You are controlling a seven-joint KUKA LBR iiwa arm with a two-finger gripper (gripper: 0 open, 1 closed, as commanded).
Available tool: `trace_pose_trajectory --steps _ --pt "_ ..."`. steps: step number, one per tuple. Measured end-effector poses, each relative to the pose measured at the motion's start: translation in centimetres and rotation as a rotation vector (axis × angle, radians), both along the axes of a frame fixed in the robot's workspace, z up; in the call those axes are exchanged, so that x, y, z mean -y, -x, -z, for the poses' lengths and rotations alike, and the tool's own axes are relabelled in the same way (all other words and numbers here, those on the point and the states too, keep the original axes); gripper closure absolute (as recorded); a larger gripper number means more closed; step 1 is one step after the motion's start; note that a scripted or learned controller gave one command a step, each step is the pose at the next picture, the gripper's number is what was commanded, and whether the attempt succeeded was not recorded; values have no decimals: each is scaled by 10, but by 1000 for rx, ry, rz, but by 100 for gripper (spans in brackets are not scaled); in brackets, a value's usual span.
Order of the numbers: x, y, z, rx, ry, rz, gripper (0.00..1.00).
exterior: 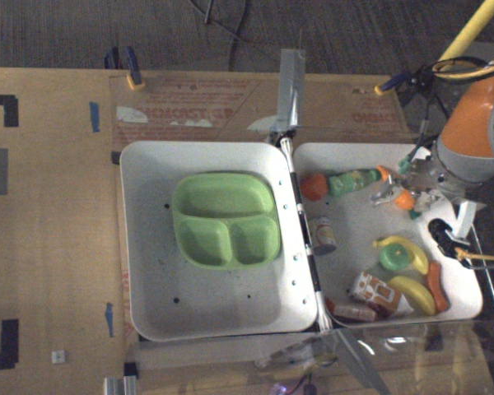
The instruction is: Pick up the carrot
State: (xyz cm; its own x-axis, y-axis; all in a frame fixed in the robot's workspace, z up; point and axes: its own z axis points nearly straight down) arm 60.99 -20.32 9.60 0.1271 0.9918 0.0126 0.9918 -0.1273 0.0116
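Observation:
The carrot point(406, 201) shows as a small bright orange piece in the right bin, near its back right. My gripper point(403, 194) is right over it, reaching in from the right under the orange-banded wrist point(474, 130). Its metal fingers point(386, 194) stand on either side of the carrot, which sits between them, so the gripper is shut on it. Most of the carrot's length is hidden under the gripper.
The right bin point(350, 225) also holds a green bottle point(352, 180), a red-orange ball point(314, 187), a small can point(323, 235), a green-and-yellow toy point(399, 255), a banana point(416, 294), an orange-red stick point(436, 285) and a carton point(374, 290). A green divided plate point(226, 219) lies in the left bin point(148, 245).

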Motion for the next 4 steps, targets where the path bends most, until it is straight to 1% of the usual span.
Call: trace_pose_trajectory --steps 1,2,3,4 --pt "-38 -3 8 -7 13 -216 0" --pt "-36 -4 -4 -1 19 -215 100" --pt "-61 32 -11 -17 8 120 100" --pt "-137 -6 -89 -13 10 104 100"
